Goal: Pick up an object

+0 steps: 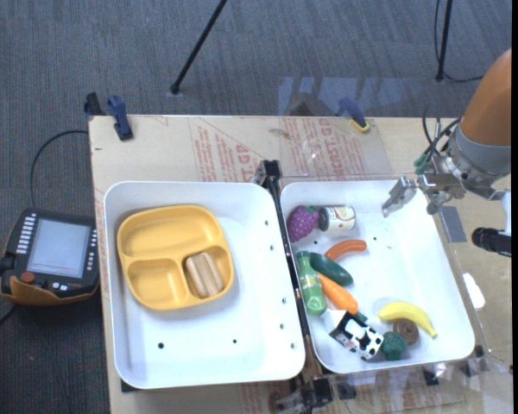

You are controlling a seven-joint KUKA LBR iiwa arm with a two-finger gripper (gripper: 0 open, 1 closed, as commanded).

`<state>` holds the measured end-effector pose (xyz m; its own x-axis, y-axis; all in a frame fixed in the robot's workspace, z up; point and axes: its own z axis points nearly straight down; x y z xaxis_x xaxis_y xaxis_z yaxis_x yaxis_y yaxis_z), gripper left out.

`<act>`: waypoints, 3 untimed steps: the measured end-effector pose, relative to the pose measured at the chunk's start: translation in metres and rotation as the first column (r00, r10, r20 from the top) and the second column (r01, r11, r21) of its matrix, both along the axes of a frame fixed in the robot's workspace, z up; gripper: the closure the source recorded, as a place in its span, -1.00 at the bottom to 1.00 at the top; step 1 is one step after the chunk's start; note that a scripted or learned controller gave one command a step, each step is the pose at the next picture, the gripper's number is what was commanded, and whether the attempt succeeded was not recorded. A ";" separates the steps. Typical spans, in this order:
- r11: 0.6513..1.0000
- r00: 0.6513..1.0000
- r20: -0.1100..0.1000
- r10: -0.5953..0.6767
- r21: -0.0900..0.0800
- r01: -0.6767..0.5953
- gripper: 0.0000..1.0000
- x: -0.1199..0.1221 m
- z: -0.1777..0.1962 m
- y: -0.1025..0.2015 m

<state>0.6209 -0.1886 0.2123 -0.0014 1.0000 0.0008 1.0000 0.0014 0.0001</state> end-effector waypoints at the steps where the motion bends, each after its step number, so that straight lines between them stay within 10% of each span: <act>1: 1.000 1.000 -0.011 0.020 0.005 -0.020 -1.00 0.000 -0.090 0.067; 2: 0.996 0.996 -0.011 -0.086 0.003 0.086 -1.00 -0.073 -0.128 0.094; 3: 0.918 0.918 -0.007 -0.397 0.000 0.397 -1.00 -0.132 -0.126 0.088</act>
<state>0.4888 -0.1002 0.0860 0.3957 0.9184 0.0009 0.9183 -0.3957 -0.0069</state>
